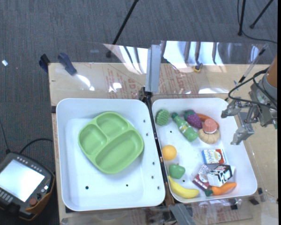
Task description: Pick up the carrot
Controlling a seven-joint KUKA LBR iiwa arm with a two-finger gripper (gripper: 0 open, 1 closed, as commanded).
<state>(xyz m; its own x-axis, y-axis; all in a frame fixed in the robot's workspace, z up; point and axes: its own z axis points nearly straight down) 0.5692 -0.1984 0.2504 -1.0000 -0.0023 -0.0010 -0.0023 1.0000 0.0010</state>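
A wooden worktop [103, 81] carried two white bins. In the right bin [250, 172], the carrot [223, 189] lay at the near right corner, touching a small carton [221, 174]. Farther back, the pincer [238, 124] hung at the right rim, released and empty. A good descent would straddle the carrot's width, clear of the carton.
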